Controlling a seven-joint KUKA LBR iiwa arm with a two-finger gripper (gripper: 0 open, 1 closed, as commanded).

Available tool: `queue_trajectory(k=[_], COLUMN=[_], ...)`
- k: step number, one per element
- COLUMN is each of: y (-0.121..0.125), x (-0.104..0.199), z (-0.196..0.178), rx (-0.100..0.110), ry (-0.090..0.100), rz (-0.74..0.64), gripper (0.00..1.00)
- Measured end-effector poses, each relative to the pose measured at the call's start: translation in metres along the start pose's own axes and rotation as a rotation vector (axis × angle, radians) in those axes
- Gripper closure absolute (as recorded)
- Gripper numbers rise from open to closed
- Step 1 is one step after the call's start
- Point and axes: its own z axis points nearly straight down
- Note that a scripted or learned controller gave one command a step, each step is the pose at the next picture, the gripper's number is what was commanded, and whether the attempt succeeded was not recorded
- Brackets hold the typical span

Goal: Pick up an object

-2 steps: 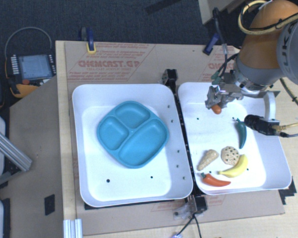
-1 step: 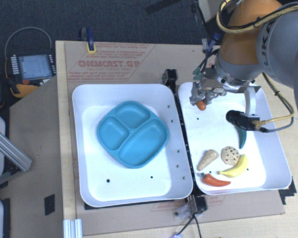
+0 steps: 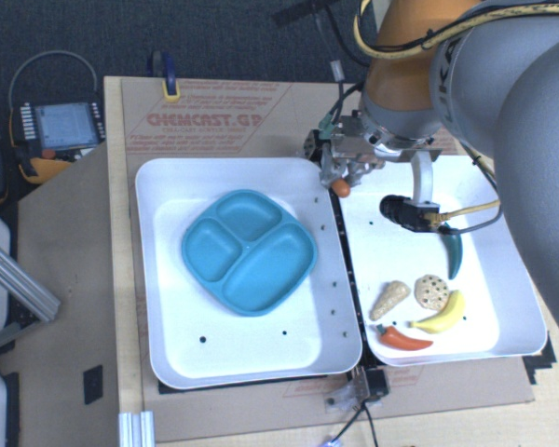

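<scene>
Above the seam between two white bins, my claw (image 3: 340, 177) hangs with a small orange piece (image 3: 340, 190) at its tip; whether I grip it, I cannot tell. The blue plate (image 3: 250, 250) fills the left bin (image 3: 158, 277). The banana (image 3: 443, 315), cookie (image 3: 432, 291) and red pepper (image 3: 407, 340) wait in the right bin's (image 3: 512, 305) near corner.

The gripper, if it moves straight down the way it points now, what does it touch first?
Probably the small orange object just below the gripper, near the inner wall of the right bin. Depth is unclear from this slanted view, so it could meet the bin floor beside it instead.
</scene>
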Motion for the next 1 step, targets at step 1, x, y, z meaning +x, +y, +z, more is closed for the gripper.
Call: queue_trajectory(k=[1], y=[0.0333], x=[0.0480], z=[-0.0167], rx=[-0.003], ry=[0.002], rz=[-0.001], gripper=[1.00])
